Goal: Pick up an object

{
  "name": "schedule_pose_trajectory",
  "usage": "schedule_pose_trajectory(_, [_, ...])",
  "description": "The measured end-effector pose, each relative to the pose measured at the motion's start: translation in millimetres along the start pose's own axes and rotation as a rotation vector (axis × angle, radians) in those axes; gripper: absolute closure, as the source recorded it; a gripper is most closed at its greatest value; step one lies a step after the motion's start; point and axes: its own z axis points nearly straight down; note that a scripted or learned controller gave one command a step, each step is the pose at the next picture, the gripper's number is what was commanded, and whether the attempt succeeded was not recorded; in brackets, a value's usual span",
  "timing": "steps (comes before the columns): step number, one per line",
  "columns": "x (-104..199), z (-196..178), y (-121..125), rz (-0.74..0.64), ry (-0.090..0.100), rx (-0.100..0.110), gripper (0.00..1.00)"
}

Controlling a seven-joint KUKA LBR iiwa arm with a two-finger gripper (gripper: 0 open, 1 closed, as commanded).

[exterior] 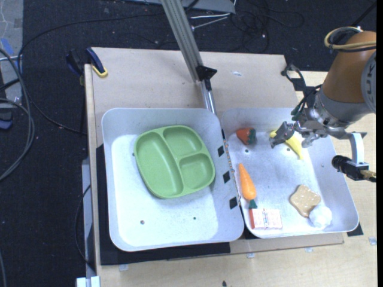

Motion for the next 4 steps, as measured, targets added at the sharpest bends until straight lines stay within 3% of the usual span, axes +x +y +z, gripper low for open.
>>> schedule_pose_trajectory(1, [7.9,60.8,3.0,-0.002,0.001,0.001,0.0])
schedule_pose_trajectory(2, [7.2,46.7,4.4,-0.001,-0.001,-0.006,1.0])
schedule_pose_trajectory(4, [17.8,-69.7,2.2,-0.003,-0.002,-0.011,1.0])
